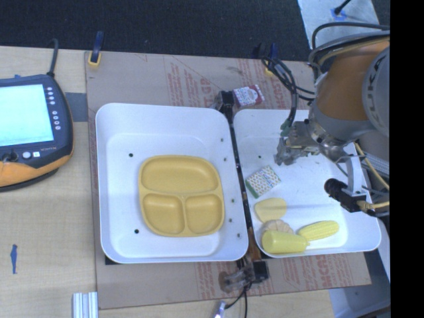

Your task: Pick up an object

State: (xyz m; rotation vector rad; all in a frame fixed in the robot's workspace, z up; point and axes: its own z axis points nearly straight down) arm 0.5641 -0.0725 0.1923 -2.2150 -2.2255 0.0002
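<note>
The right bin [298, 121] holds a small green-and-white checked packet [262, 180], a pale yellow slice [270, 209], a tan lumpy piece [275, 226], a yellow cylinder-like piece [283, 242] and a corn cob [318, 230]. My gripper [292, 150] hangs over the middle of the right bin, up and to the right of the checked packet. I see nothing between its fingers. The arm's orange band [351, 78] and grey body cover the bin's far right part.
The left bin [112, 177] carries a yellow divided tray [180, 195]. A teach pendant [30, 128] lies on the bench at far left. A small red-and-white packet [246, 96] sits behind the bins, beside black cables [281, 71].
</note>
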